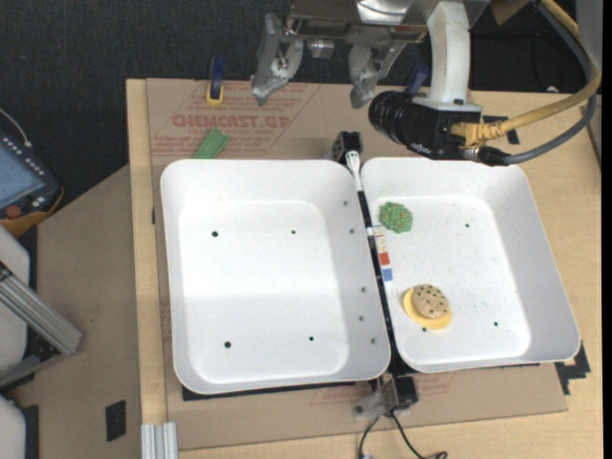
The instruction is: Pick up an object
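Observation:
My gripper [317, 76] hangs high at the top of the camera view, above the far edge of the bench and behind the two bins. Its two fingers [273, 65] stand apart with nothing between them. In the right bin [516, 218] a green bumpy lump [396, 217] lies near the left wall. A round yellow cookie-like piece with dark dots [427, 305] rests nearer the front. A white marker with red and blue bands [371, 220] lies along the seam between the bins.
The left bin [191, 256] sits beside the right one on a cardboard sheet [239, 113]. A green clip [210, 143] and a blue-yellow clamp [216, 82] lie on the cardboard behind the left bin. A black camera body [413, 124] and cables hang by the wrist.

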### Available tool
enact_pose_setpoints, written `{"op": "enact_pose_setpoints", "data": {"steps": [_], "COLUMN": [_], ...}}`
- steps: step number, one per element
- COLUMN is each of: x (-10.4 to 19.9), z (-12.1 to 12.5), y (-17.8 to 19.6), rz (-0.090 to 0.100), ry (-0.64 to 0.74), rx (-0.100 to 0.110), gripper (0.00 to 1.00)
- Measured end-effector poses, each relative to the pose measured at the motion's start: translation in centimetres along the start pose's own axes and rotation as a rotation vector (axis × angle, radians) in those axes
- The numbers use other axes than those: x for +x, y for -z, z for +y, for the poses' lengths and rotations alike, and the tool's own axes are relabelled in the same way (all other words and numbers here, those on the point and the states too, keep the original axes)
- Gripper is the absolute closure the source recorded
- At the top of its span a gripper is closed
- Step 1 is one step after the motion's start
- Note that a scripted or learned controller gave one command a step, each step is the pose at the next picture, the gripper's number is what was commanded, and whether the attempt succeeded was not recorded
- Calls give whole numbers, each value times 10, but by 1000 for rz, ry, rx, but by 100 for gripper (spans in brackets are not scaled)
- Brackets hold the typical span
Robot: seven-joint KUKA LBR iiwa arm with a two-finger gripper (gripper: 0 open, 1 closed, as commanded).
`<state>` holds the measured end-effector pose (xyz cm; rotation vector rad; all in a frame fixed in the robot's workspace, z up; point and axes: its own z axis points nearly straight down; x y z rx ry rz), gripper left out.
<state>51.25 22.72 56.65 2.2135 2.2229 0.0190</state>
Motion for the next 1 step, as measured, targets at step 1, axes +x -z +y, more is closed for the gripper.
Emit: {"op": "enact_pose_setpoints", "data": {"steps": [1], "x": [0], "z": [0], "y": [0], "rz": [0], "ry": [0], "rx": [0], "gripper": [0]}}
